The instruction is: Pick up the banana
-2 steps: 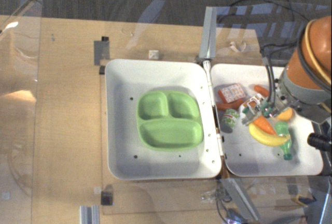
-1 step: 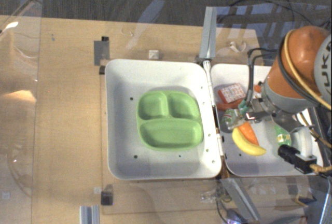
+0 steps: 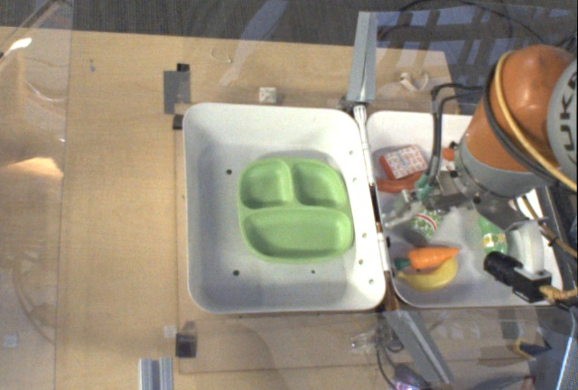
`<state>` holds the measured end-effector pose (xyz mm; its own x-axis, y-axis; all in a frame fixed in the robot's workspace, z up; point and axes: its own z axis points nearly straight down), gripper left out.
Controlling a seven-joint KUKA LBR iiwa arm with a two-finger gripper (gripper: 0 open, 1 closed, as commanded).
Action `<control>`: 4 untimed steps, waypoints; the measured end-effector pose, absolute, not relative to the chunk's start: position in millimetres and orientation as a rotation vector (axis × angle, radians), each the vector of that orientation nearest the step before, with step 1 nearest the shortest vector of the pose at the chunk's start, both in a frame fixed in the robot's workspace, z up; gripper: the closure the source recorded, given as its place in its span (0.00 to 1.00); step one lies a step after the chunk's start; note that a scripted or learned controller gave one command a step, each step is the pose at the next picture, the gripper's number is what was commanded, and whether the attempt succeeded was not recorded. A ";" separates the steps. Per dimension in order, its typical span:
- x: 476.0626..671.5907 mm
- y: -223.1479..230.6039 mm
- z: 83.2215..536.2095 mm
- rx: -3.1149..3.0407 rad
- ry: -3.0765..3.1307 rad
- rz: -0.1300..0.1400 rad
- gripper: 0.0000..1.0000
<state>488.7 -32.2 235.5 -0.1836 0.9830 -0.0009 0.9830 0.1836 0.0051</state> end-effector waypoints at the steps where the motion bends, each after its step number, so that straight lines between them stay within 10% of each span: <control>1: 488.2 -79.3 186.7 1.878 2.515 0.003 0.00; 4: 495.0 -177.7 93.4 1.297 2.835 0.011 0.00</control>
